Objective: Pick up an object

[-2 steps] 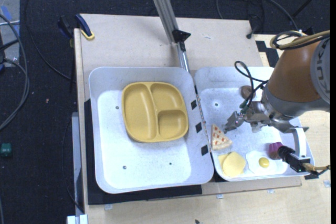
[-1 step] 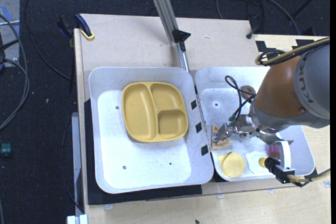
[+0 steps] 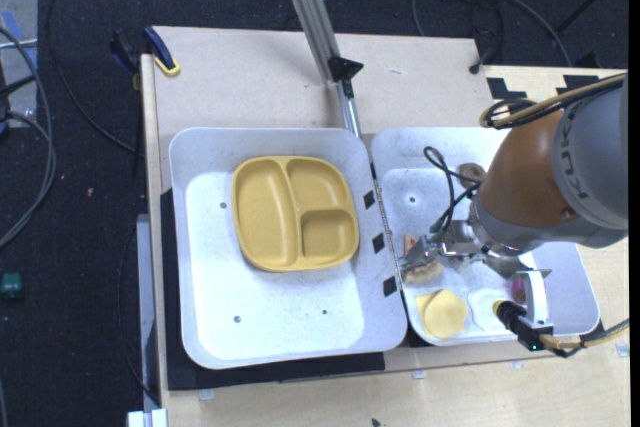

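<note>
Honestly, I can't tell how the gripper [image 3: 432,253] is set; it sits low over a brownish object [image 3: 420,263] near the right bin's [image 3: 400,165] left wall. I'd descend straight, centred, clear of the yellow disc [image 3: 444,312].

A pale wooden bench [image 3: 260,80] is standing on a dark floor strewn with black cables, carrying two shallow white bins side by side. The left bin [image 3: 200,315] is sitting just beside the right bin [image 3: 400,150], their rims touching along the middle, where small black clips are lining the seam. A blue-and-yellow clamp [image 3: 160,53] is gripping the bench's far left corner, well apart from the left bin. A slanted grey metal pole [image 3: 312,10] is running down across the bench's far edge, ending just behind the point where the two bins are meeting.
</note>
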Controlling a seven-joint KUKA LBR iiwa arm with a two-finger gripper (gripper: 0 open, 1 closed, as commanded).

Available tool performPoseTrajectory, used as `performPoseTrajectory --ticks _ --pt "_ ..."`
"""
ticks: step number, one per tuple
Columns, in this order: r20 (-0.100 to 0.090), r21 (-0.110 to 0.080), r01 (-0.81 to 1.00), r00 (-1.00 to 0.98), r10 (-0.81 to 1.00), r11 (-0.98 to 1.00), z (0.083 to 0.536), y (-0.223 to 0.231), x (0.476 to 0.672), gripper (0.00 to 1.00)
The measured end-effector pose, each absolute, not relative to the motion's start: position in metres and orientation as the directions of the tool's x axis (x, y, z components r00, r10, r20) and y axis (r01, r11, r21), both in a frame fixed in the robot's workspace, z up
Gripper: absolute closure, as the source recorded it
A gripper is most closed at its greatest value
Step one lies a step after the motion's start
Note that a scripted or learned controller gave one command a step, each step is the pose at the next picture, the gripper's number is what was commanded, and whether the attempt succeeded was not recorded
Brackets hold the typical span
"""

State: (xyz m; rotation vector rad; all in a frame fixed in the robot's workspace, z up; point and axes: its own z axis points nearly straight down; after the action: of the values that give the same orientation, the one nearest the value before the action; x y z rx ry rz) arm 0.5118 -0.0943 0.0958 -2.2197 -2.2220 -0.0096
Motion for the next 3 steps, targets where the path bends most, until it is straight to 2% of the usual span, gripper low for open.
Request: performPoseTrajectory --ticks 1,2,3 --pt "0.003 0.013 1.0 0.0 1.0 0.0 0.109 -0.095 0.515 1.0" --pt "-0.001 0.004 1.0 -0.002 1.0 0.002 0.153 -0.101 0.518 1.0" --pt "-0.001 0.004 1.0 -0.003 1.0 0.003 0.197 -0.096 0.519 1.0"
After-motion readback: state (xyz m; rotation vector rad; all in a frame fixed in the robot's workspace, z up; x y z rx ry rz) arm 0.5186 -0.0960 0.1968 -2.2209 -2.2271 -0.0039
